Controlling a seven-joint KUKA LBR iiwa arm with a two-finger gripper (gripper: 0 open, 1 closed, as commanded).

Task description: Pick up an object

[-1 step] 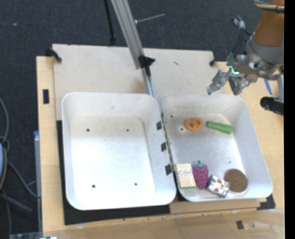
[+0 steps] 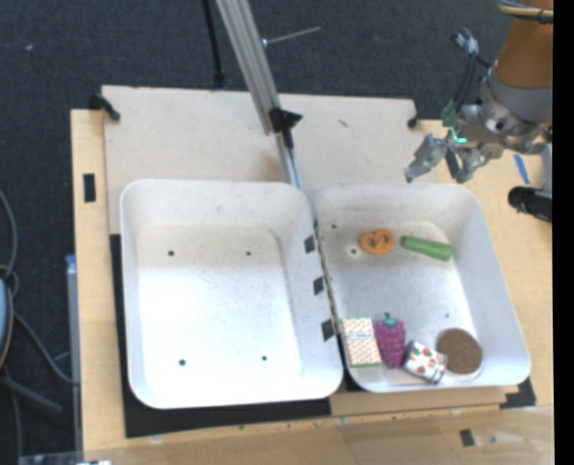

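Progress: we judged the pick not yet begun. The gripper point(image 2: 440, 160) hung above the far rim of the right bin point(image 2: 491, 250), fingers spread, pinching nothing.

Contents, all lying in the right bin:
- orange ring-shaped toy point(image 2: 375, 242), glossy
- green cylinder point(image 2: 427, 248), smooth
- pale patterned box point(image 2: 362, 341)
- magenta berry-like piece point(image 2: 391, 342), knobbly
- small spotted can point(image 2: 424, 360), possibly printed card
- brown disc point(image 2: 459, 351), matte

The left bin point(image 2: 132, 260) was shallow white plastic.

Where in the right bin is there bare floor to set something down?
In the right bin, the middle is free, between the orange piece and green piece above and the near row below. Crowded: the box, purple item and brown disc.
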